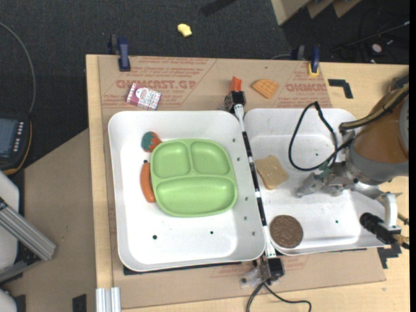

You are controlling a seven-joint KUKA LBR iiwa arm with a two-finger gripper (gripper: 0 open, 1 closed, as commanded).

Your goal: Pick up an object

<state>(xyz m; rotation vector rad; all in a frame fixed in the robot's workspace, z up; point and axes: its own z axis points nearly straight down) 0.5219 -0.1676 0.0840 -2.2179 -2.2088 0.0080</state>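
The tan, square bread-like slice (pixel 271 172) lies at the right bin's (pixel 338 229) left edge. Just right of it the metal two-finger gripper (pixel 311 186) hangs low, spread and holding nothing; the approach is underway, and next it must shift left before closing.

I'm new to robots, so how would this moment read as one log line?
arm: over right bin | gripper: near bread slice, grip unclear | cookie: untouched

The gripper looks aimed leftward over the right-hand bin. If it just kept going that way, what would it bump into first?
Probably the tan bread slice lying near the right bin's left wall, directly ahead of the gripper. Height is hard to judge from above, so it might pass over it.
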